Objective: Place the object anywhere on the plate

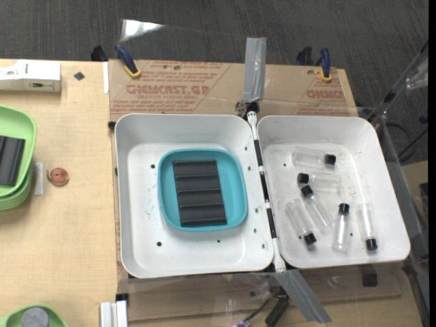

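A teal square plate lies in the middle of the left white bin. A black ridged pad rests on the plate. In the right white bin lie several clear vials with black caps. One vial is near the back, another in the middle, and a third toward the front right. All of them lie loose on the bin floor, apart from the plate.
Cardboard sits under the bins, held by clamps. On the wooden bench to the left are a green tray, a white box and a small orange disc. A metal divider separates the bins.
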You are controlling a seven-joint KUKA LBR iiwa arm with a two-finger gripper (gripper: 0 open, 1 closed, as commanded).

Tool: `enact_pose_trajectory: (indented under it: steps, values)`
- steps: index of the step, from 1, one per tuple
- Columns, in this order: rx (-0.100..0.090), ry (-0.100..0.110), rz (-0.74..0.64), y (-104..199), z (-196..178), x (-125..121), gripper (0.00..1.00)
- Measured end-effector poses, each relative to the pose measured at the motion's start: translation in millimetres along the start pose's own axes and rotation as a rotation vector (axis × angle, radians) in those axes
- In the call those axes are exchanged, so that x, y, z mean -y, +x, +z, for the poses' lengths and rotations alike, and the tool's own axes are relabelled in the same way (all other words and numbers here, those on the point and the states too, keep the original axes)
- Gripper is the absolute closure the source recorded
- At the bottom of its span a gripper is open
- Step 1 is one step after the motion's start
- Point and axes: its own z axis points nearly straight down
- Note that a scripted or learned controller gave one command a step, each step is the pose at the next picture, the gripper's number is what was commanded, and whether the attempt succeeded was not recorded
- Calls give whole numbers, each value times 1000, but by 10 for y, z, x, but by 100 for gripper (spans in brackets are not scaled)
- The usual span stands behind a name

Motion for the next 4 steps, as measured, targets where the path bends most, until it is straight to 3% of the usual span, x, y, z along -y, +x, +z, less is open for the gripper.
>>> enact_pose_trajectory:
  steps: [1,2,4]
  values:
    - [0,0,0,0,0,0,0]
    - [0,0,9,109,-8,-778,0]
    - [0,0,9,111,-7,-778,0]
